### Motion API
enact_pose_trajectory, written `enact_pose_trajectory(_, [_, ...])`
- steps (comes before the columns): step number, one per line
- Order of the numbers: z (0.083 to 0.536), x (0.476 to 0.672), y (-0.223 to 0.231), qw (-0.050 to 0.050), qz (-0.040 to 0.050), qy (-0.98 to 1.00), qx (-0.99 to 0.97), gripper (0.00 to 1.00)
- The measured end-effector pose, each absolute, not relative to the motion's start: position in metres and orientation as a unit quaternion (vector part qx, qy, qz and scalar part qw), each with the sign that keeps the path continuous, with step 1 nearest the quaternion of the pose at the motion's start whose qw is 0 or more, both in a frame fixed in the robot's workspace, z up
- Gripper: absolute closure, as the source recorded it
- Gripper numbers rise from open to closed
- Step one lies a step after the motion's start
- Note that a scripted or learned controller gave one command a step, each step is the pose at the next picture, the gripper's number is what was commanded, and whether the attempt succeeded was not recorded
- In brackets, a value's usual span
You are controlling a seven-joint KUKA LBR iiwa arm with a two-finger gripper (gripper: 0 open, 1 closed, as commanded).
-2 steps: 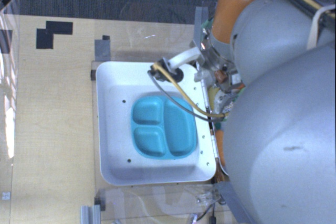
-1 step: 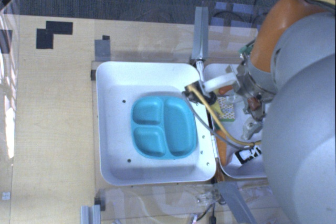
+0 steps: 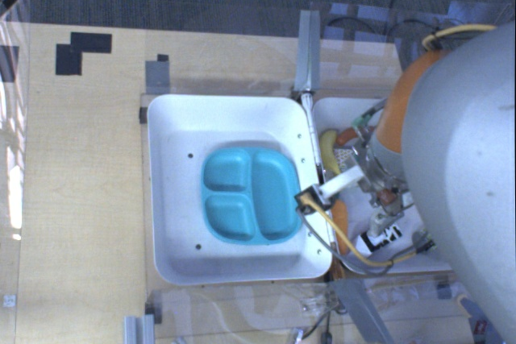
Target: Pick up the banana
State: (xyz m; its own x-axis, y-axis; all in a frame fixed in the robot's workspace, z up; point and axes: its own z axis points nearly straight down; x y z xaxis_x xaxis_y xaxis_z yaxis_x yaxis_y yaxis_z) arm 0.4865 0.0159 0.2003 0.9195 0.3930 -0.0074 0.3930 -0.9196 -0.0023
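Banana (image 3: 328, 147) is lying in right bin (image 3: 322, 110) against its left wall. Gripper (image 3: 385, 215) is hovering nearby, grip state impossible to tell. It should be centring over the banana's middle before descending.

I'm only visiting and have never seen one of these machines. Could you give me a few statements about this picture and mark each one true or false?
1. The blue divided plate lies in the left bin. True.
2. The banana lies on the blue divided plate. False: it lies in the right bin, near the wall between the two bins.
3. The arm hangs over the right bin. True.
4. The blue divided plate has three compartments. True.
5. The band above the wrist is green. False: the orange band is what shows there.
6. The banana is fully in the open. False: the arm's parts hide some of it.
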Motion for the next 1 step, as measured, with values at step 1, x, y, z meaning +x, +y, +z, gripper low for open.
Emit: enact_pose_trajectory(1, [0.2004, 0.4866, 0.0161, 0.0, 0.0037, -0.201, -0.98, 0.0])
